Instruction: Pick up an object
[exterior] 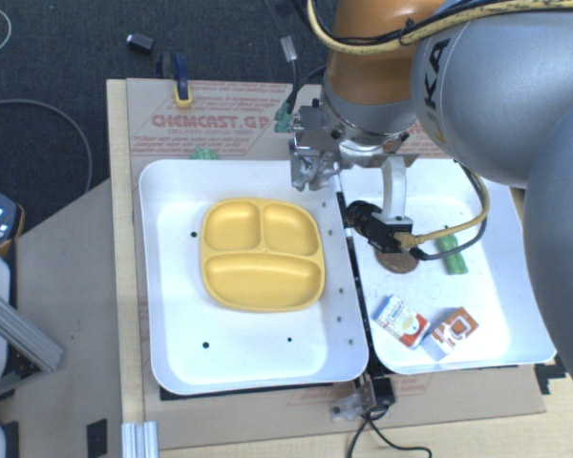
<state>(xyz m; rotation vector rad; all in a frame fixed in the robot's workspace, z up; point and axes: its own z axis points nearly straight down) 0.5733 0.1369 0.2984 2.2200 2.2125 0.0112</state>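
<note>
A yellow divided plate (263, 254) lies flat in the middle of the left bin (172, 284). My gripper (311, 173) hangs over the far right corner of that bin, just beyond the plate's far right edge and close to the wall between the bins. I see nothing held in it. In the right bin (497, 303) lie a brown round disc (397, 261), a small green piece (451, 255) and two small red-and-white packets (401, 321) (455, 329). The arm hides the far part of the right bin.
A black cable fitting (367, 219) and a yellow cable hang from the wrist over the right bin's left side. The bins rest on a cardboard sheet (210, 113). A blue-and-yellow clamp (180, 79) sits at its far edge.
</note>
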